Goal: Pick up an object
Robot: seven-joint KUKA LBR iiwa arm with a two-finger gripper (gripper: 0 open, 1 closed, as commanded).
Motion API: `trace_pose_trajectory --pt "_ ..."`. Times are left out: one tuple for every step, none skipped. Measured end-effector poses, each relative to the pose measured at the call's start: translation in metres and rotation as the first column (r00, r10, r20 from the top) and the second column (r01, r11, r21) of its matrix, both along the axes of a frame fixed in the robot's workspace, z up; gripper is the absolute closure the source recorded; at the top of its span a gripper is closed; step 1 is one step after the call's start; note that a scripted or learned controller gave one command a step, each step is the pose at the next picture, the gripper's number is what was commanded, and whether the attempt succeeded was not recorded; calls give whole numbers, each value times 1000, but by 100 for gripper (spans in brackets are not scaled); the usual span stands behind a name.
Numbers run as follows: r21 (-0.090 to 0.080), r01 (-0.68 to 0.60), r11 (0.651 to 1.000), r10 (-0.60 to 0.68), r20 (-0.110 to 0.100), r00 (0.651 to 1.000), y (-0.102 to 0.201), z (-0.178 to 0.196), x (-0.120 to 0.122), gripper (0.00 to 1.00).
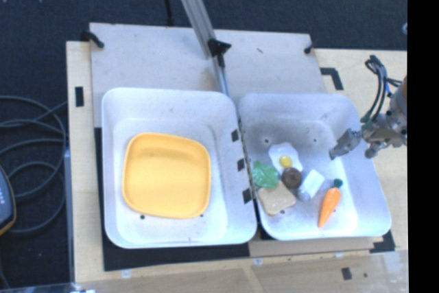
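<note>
**Carrot lies free at the right bin's five o'clock**

The carrot (329,206), a small orange toy with a green tuft at its twelve o'clock end, lies in the right bin (357,121) toward five o'clock, just apart from the cluster at the bin's centre. That cluster holds a fried egg piece (284,157), a green leafy piece (265,175), a dark round piece (291,178), a white block (312,184) and a slice of toast (276,202), packed touching one another. The left bin (113,106) carries a yellow plate (167,175).

The gripper (353,142) hangs at the right bin's three o'clock rim, above and clear of the toys; nothing sits in it, and whether it stands open or closed cannot be told at this size.

The carrot looks like light, rigid plastic, probably smooth and prone to rolling. Its taper suggests a pinch across the thicker upper half, near the tuft, with fingers closing across its long axis. Being clear of its neighbours, it seems the easiest pick.
</note>
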State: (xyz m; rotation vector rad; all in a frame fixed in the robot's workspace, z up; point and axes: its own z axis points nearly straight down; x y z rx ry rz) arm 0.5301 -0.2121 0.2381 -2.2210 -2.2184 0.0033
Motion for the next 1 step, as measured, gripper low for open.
trace_pose_trajectory --pt "0 0 1000 0 0 1000 0 -42 -4 0"
